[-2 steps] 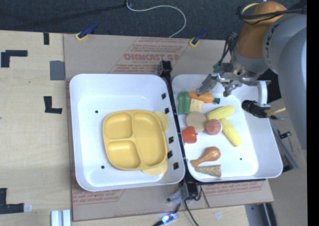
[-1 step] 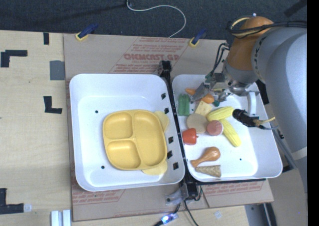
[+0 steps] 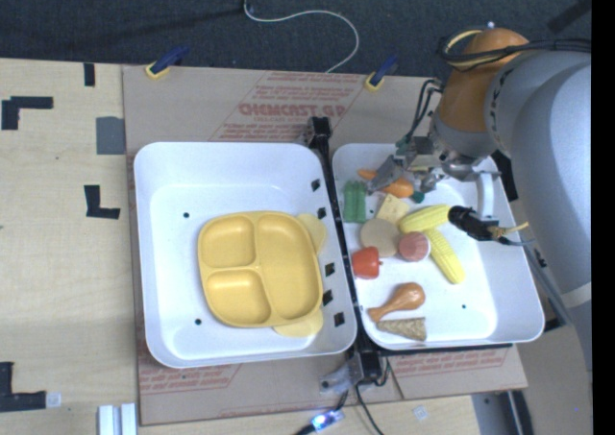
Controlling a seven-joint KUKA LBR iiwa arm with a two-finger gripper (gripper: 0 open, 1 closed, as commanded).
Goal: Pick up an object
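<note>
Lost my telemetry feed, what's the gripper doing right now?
Gripper: low in the right bin, at the toy food near its back end; open, shut or holding anything cannot be told.

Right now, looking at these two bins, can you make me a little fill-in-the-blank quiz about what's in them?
1. The yellow divided tray lies in the ____ bin.
2. The toy foods lie in the ____ bin.
3. The gripper is over the ____ bin's far end.
4. The toy drumstick lies just beyond the ____ wedge.

Missing words: left; right; right; tan
</note>
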